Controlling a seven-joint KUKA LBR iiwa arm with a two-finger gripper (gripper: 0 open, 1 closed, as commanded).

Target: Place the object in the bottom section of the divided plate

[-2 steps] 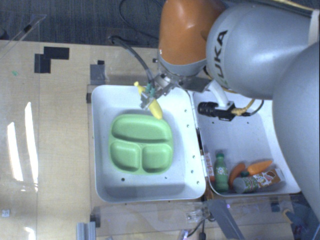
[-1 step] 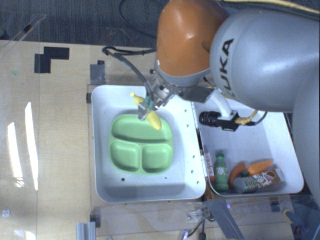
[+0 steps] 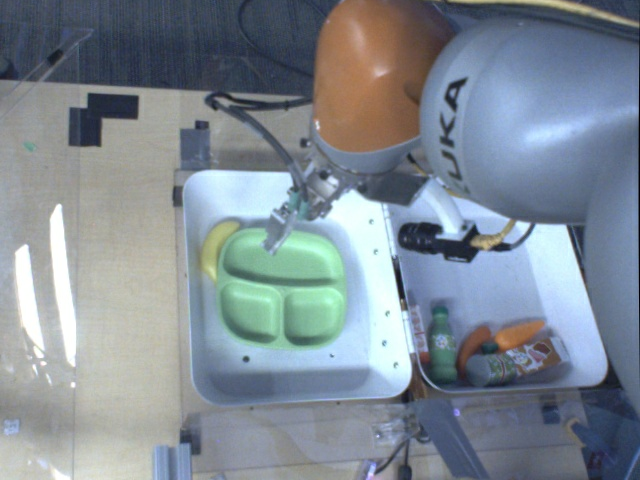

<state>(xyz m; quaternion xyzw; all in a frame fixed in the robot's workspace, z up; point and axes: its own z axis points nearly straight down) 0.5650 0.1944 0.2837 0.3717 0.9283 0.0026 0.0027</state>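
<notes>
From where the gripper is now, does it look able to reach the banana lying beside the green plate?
Probably yes. The gripper hangs over the green divided plate's upper section, and the banana lies just off the plate's left edge in the same white bin, with nothing on top of it.

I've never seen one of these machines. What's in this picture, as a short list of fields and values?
arm: grey KUKA arm with orange band, reaching in from the right
gripper: gripper over the top section of the plate
left bin: shallow white bin holding a green divided plastic plate, a yellow banana at its upper left edge
right bin: green bottle, orange carrot
</notes>
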